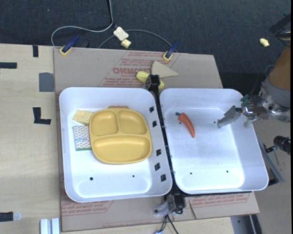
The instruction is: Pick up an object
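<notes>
A carrot (186,124) is seen lying in the right bin (210,179), its long axis slanted, well left of the gripper (229,117), whose grip cannot be told.

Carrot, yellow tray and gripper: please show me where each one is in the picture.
carrot (186,124), camera view, middle of its orange body, in the right bin.
yellow tray (120,135), camera view, centre divider, in the left bin.
gripper (228,117), camera view, near the grey finger ends.
</notes>
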Robot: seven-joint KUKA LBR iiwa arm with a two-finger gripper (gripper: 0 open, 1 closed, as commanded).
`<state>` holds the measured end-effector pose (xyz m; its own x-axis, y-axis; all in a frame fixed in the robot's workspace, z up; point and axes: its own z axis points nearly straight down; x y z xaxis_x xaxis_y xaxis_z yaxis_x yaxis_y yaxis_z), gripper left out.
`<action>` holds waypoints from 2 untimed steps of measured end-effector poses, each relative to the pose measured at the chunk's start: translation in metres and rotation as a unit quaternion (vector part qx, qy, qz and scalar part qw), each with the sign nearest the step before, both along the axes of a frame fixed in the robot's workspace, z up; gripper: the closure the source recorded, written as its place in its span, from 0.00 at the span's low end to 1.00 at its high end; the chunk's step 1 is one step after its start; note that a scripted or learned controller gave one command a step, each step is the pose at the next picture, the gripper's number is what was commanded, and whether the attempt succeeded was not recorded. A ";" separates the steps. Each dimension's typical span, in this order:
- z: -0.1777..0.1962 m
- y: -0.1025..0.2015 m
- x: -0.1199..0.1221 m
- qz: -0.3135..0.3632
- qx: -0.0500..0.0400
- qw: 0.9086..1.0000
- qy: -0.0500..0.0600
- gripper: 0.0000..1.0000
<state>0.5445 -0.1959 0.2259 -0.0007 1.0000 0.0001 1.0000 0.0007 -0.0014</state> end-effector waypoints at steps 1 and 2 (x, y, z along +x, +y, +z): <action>-0.146 0.089 0.012 0.003 -0.002 1.000 -0.002 0.00; -0.140 0.099 0.114 0.003 -0.001 1.000 -0.005 0.00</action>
